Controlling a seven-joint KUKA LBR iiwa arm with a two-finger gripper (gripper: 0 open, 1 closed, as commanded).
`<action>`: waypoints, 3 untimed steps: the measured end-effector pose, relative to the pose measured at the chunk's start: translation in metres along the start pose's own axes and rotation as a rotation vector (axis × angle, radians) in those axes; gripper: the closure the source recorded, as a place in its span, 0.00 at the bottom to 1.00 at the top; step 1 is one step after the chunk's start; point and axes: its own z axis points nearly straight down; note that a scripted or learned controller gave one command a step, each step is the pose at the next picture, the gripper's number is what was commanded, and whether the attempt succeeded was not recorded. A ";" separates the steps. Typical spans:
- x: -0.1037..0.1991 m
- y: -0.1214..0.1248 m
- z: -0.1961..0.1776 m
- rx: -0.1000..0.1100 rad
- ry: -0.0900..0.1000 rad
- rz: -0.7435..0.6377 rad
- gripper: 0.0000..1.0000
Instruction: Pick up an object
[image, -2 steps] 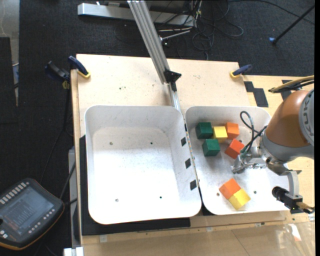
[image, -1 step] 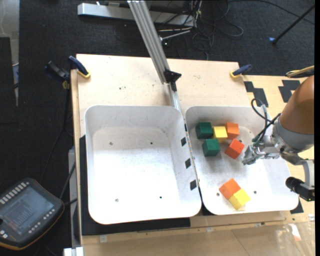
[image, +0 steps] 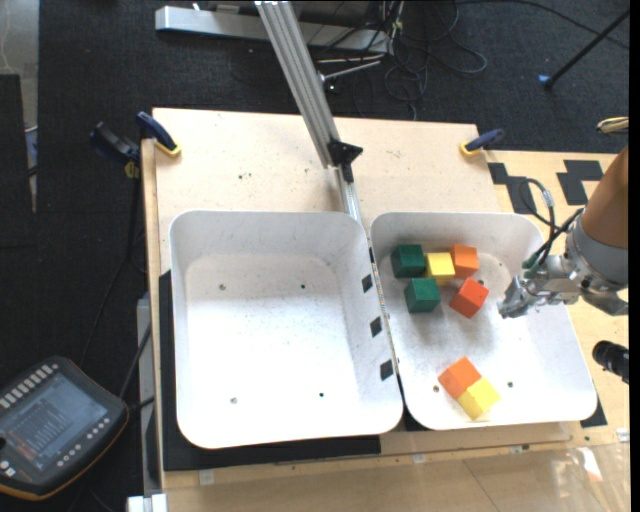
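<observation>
The right bin (image: 560, 350) holds several small blocks. Two green blocks (image: 408, 260) (image: 422, 294), a yellow block (image: 441, 265) and an orange block (image: 465, 260) cluster at its back. A red-orange block (image: 469, 297) lies tilted just right of the lower green one. Toward the front lie an orange block (image: 459, 376) and a yellow block (image: 479, 398), touching each other. My gripper (image: 515, 303) hangs at the bin's right side, just right of the red-orange block, with no block seen between its fingers.
The left bin (image: 200, 300) stands beside the right one. A metal rail (image: 305, 80) slants down from the back to the bins' shared edge. Clamps (image: 160, 133) (image: 481, 142) grip the board's back corners. A teach pendant (image: 45, 425) lies at the lower left.
</observation>
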 end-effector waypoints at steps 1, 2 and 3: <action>-0.001 0.003 -0.064 -0.002 -0.001 -0.001 1.00; 0.045 0.011 -0.052 0.006 0.003 -0.005 1.00; 0.104 0.004 -0.051 0.007 0.005 -0.006 1.00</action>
